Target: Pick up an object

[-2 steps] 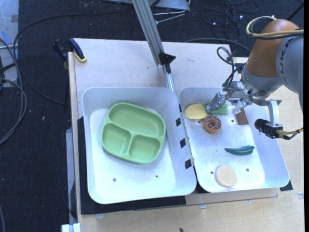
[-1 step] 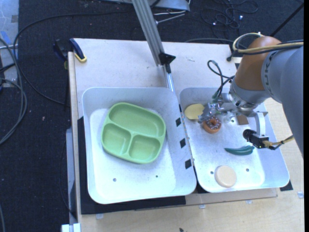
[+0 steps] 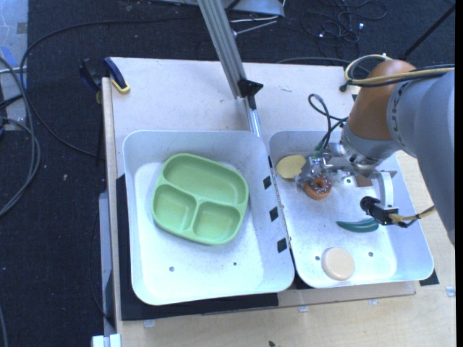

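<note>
The tabletop (image 3: 181, 85) is carrying two shallow white bins side by side. The left bin (image 3: 145, 266) is holding a green divided tray (image 3: 200, 198), lying flat with its long axis running from upper left to lower right. The grey arm (image 3: 427, 114) is reaching into the right bin (image 3: 405, 255) from the right. Its claw (image 3: 316, 176) is hanging low over a small brown ring-shaped object (image 3: 317, 188), touching or nearly touching it; whether it is gripping cannot be told. Beside them a yellow disc (image 3: 289, 166) is lying. A green pepper-like piece (image 3: 358, 225) is lying with its long axis roughly left-right. A cream round piece (image 3: 338, 263) is sitting near the front edge.
</note>
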`<act>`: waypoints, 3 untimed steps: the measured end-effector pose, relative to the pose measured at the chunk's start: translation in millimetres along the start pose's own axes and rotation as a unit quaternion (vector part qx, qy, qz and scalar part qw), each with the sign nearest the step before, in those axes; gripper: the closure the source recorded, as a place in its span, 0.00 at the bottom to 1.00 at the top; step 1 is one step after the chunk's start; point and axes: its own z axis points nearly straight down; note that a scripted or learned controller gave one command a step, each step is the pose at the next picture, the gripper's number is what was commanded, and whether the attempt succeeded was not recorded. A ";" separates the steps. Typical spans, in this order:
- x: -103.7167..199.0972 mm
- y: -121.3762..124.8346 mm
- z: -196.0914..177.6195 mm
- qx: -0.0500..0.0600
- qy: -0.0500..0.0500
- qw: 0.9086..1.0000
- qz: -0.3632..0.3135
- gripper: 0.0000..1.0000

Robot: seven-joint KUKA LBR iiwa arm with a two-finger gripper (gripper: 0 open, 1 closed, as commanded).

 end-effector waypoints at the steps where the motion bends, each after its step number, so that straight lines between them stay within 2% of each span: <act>1: -0.1 0.9 -11.6 -0.002 0.000 1.000 0.000 1.00; 3: 7.7 2.1 -138.7 -0.005 0.000 1.000 -0.002 1.00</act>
